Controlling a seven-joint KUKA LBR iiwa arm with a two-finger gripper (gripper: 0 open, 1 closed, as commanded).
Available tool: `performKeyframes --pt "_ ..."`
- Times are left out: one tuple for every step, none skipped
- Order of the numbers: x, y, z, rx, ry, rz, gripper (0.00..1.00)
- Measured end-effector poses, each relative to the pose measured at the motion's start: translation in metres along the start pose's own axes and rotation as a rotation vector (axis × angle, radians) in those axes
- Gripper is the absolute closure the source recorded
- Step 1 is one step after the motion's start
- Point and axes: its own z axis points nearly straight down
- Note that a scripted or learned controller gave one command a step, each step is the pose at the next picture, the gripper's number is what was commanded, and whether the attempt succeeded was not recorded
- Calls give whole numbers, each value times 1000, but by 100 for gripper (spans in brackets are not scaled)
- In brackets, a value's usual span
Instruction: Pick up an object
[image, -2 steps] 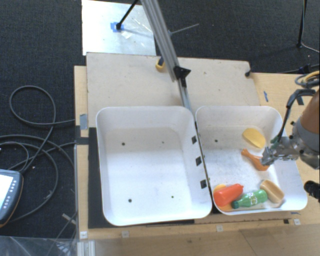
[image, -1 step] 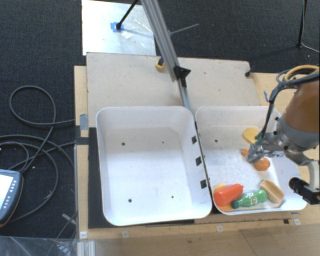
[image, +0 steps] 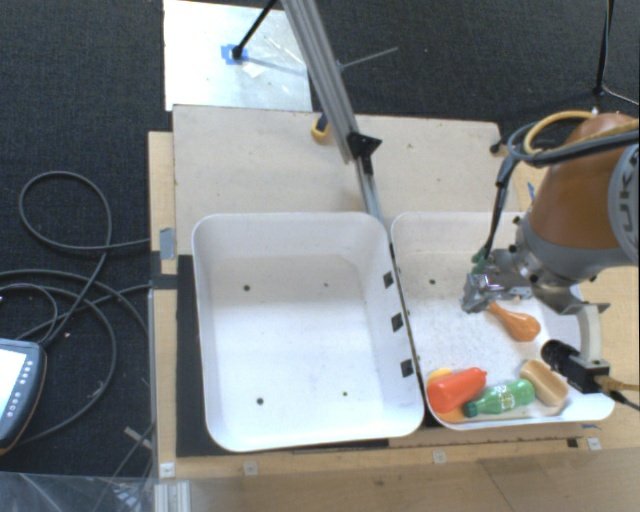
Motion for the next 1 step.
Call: performKeyframes --pt "46 4 -3 1 0 1 100"
